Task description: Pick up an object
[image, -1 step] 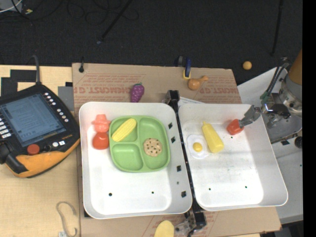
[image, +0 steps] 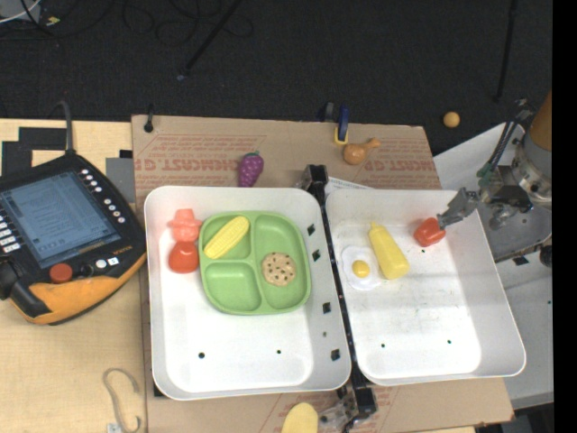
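Camera view, from above the bench at a slant. I see two shallow white bins side by side: the left bin point(image: 171, 350) and the right bin point(image: 469, 332). My arm point(image: 532, 174) reaches in from the right edge, over the upper right corner of the right bin. Its gripper point(image: 448, 216) points down and left, and its tip lies against a small red object point(image: 430, 233) on the floor of the right bin, near the far right wall. From this angle I cannot tell whether the tip is parted or pinched, nor whether the red object sits inside it or only beside it.

In the right bin, left of the red object and apart from it, lies a yellow mustard bottle point(image: 389, 252), tilted, with a toy fried egg point(image: 361, 268) just beside it on the left.

In the left bin sits a green divided plate point(image: 243, 291). A toy corn cob point(image: 224, 236) rests in its upper left compartment and a cookie point(image: 279, 268) in its right compartment. A pink and red toy point(image: 184, 240) stands just left of the plate.

Outside the bins I see a purple grape toy point(image: 251, 168) and an orange-brown toy point(image: 359, 151) on the cardboard behind them, and a control pendant point(image: 63, 233) on the table to the left
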You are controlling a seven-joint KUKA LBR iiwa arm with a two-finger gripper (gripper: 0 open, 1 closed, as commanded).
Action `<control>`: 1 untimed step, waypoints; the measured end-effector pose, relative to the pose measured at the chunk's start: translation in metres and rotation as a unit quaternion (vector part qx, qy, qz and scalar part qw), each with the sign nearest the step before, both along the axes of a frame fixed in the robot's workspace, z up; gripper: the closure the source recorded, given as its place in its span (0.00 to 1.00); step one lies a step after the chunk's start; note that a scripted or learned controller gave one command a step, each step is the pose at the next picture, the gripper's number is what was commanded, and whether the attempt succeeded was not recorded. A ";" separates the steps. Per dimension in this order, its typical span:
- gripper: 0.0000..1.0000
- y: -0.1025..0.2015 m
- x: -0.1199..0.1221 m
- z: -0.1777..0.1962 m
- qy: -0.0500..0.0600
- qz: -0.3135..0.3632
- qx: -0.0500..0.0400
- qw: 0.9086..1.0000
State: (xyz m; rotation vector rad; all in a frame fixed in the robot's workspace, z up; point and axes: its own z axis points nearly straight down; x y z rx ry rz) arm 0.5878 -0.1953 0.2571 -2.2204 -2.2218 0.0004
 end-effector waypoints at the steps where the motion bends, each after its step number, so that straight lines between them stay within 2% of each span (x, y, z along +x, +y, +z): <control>1: 0.00 0.006 0.010 -0.050 0.002 0.003 0.001 1.000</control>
